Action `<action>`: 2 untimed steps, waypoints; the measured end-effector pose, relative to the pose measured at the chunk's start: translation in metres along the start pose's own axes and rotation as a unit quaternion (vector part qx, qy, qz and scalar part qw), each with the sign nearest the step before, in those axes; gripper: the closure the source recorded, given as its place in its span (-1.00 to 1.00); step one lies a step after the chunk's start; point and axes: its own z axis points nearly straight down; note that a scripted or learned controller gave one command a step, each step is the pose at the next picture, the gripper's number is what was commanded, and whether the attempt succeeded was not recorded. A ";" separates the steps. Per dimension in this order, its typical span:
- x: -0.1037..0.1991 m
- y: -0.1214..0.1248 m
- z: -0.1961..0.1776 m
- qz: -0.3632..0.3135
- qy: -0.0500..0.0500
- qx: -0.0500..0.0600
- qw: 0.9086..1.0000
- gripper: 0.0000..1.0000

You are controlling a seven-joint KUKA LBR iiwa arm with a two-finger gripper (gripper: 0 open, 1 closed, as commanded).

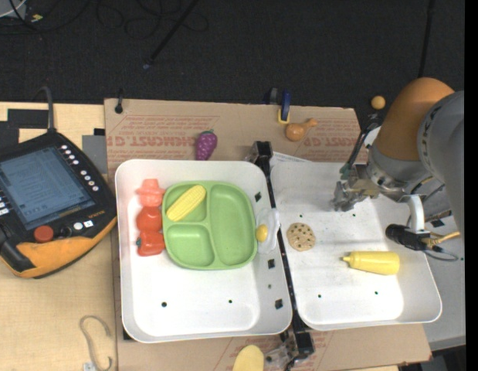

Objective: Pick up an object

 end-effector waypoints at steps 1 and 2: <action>-0.008 0.007 -0.056 0.002 -0.001 -0.003 1.000 1.00; -0.007 0.012 -0.100 0.004 -0.001 -0.002 1.000 1.00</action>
